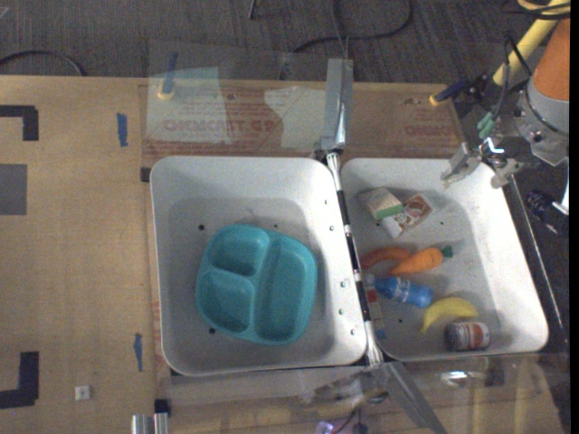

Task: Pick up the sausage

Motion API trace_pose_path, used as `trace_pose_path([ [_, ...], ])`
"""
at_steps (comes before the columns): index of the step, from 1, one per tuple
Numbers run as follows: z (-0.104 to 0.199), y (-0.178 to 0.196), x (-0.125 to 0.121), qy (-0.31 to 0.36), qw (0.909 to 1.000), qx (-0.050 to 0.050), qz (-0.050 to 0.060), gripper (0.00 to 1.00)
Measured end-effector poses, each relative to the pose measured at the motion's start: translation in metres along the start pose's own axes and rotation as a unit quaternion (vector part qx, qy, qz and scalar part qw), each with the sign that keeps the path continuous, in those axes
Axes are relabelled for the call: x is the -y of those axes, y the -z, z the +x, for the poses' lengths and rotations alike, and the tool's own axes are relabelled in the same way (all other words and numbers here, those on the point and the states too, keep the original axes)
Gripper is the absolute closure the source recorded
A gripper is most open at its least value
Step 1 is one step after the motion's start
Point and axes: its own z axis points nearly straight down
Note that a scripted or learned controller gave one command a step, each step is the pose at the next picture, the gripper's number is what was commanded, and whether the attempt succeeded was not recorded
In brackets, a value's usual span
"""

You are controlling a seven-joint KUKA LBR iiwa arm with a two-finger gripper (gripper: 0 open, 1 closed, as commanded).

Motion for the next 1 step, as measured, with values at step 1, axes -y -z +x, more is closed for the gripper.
trace_pose_path([
  [1,0.0483,-0.1275,0.0203,-0.112,0.9937,0.000,0.001,0.00],
])
